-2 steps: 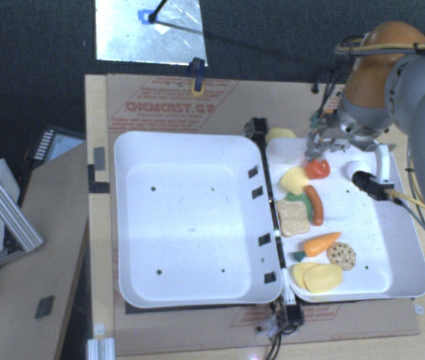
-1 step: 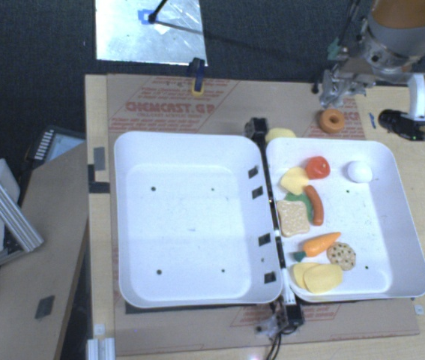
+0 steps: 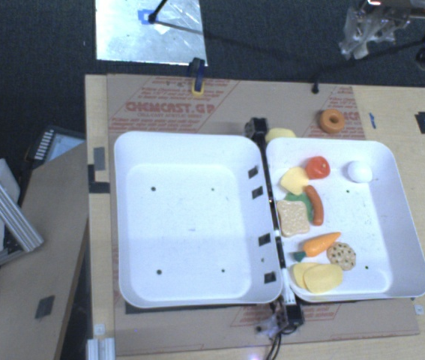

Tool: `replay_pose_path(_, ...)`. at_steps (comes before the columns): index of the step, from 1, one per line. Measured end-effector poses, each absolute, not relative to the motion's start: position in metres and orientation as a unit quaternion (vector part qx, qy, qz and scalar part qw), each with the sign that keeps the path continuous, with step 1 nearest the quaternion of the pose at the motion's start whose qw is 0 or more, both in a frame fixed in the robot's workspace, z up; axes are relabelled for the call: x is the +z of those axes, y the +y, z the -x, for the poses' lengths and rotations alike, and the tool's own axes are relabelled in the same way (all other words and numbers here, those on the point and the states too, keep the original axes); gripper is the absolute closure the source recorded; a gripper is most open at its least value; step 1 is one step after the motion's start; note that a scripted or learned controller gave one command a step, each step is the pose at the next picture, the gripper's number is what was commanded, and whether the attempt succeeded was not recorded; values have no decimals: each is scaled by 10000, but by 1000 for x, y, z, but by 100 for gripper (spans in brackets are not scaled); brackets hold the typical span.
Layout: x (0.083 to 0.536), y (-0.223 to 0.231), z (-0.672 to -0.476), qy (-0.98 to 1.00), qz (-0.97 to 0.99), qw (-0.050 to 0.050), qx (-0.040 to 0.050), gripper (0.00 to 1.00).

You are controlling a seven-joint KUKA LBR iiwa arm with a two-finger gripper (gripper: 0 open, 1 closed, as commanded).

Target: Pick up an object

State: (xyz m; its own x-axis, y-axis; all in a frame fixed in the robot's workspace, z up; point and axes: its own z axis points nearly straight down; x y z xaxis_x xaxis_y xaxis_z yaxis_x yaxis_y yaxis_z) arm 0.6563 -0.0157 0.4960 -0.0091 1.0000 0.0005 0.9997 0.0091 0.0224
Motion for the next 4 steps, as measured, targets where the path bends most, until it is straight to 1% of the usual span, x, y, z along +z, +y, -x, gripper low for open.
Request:
replay_pose_path(1, 539, -13, -669, 7092, -7050, 36, 28, 100)
replay_pose_path(2, 535, -75, -668, 7063, -7079, 18, 8, 100)
replay_pose_path(4, 535, -189, -668, 7062, -7080, 24, 4, 100)
